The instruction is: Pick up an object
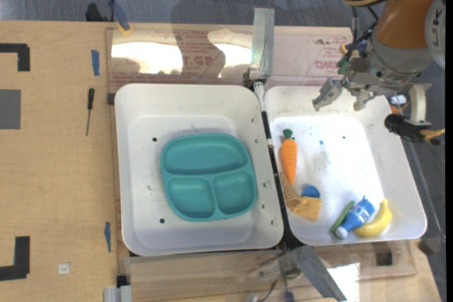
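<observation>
Fingers (345, 93) apart, upper right, above right bin (407, 166); carrot (289, 155) at centre: probably light, stiff, best grasped across mid-body.

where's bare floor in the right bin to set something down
Bare floor lies in the right bin's middle and upper part, between the carrot and the far wall, below the open gripper. The bottom edge is crowded: yellow-blue toy, tube, banana.
</observation>
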